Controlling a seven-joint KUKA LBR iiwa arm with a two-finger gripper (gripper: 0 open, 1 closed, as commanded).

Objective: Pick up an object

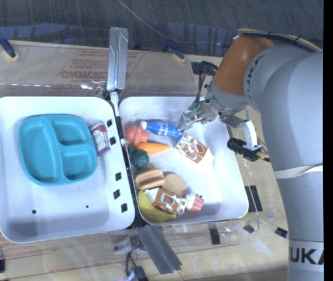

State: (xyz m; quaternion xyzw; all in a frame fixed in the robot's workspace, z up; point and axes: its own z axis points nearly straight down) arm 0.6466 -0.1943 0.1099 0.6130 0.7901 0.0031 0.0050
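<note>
Blue bottle (pixel 161 129) apparently touching claw (pixel 188 120), leftward.

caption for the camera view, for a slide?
KUKA arm's gripper poised over a blue bottle in the right bin; blue tray in left.

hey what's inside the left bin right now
The left bin holds a blue divided tray and a small dark red can beside it, near the divider. Whatever lies beneath the tray is covered.
</note>
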